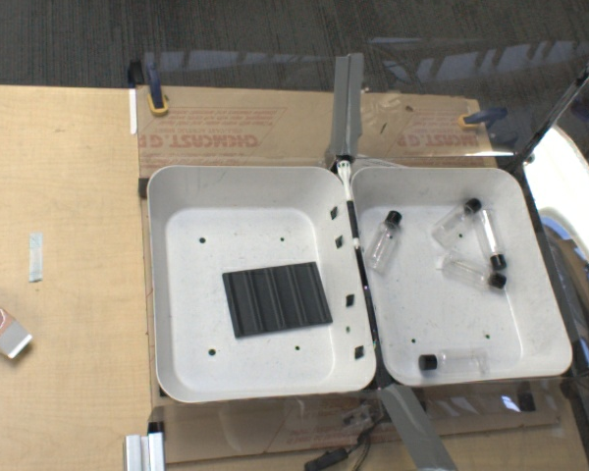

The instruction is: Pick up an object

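Observation:
A dark ribbed rectangular pad [277, 298] lies flat in the left bin [177, 263]. In the right bin [540, 312] lie several clear vials with black caps: one [384, 237] near the bin's left wall, one [489, 235] at the upper right pointing down, one [474, 273] lying just below it, and one [452, 363] along the front wall.
Brown cardboard [245, 130] runs behind the bins, with clamps at its corners. A grey divider post [347, 106] stands between the bins at the back. On the wooden bench to the left lie a small clear strip [35, 257] and a red-and-white object [2, 328].

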Robot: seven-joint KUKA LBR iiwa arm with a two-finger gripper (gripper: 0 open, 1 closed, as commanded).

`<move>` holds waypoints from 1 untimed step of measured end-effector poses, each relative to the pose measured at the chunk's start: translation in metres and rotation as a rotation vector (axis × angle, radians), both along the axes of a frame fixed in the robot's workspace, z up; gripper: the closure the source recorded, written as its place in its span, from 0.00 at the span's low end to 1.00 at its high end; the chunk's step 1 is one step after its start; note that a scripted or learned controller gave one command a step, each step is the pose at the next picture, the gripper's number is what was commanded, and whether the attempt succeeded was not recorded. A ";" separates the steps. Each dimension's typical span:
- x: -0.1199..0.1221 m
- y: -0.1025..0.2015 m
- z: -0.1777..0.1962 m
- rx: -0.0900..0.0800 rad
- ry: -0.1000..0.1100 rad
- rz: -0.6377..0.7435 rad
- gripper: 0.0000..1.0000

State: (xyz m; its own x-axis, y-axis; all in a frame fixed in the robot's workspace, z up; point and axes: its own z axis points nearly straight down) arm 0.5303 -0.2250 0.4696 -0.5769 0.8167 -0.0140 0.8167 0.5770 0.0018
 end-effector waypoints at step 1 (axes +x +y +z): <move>0.000 0.000 0.000 0.000 0.000 0.000 0.00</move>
